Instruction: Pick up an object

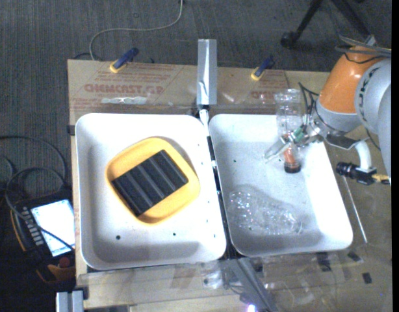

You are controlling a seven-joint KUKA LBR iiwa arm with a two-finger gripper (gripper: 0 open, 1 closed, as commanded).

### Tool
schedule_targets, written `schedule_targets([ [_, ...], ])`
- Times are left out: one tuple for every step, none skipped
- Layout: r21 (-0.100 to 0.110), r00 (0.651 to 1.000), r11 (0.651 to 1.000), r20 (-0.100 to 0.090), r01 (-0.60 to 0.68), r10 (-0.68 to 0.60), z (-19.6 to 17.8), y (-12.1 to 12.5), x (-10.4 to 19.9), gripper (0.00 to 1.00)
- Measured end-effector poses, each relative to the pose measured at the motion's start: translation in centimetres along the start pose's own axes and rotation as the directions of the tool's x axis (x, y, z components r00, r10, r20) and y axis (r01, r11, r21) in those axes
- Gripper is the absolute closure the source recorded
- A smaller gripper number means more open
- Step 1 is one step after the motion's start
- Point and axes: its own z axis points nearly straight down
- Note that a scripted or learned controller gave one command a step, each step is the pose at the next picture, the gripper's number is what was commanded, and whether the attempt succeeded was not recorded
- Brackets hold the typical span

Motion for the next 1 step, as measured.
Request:
schedule_targets([
  [0.0, 1.0, 1.0, 0.001, 0.002, -0.002, -0.93, 0.14, 0.15, 1.0],
])
